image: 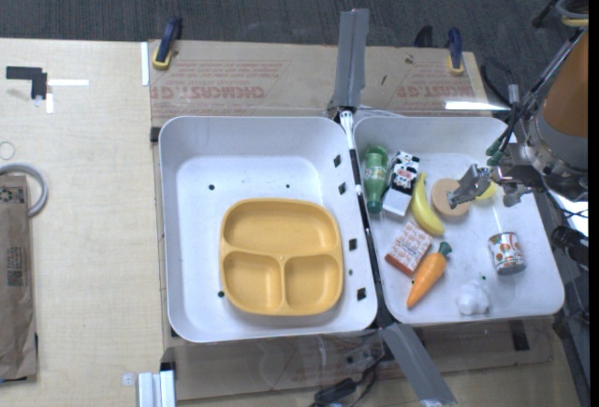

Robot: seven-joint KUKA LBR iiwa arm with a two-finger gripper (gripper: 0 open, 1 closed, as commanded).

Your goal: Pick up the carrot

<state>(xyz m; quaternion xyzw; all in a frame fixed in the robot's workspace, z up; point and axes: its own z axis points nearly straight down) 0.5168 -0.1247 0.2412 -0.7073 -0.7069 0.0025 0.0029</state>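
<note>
Your carrot [427, 276] lies in the right bin [543, 302], near the front, tilted with its green top pointing up and to the right. A small snack box [408, 249] sits just beside it on the left, so come at it from the right. A can [506, 254] stands farther right. The gripper [465, 191] hangs over a round tan disc [450, 193] by the banana [426, 207]. I cannot tell how it is set. It holds no carrot.
</note>
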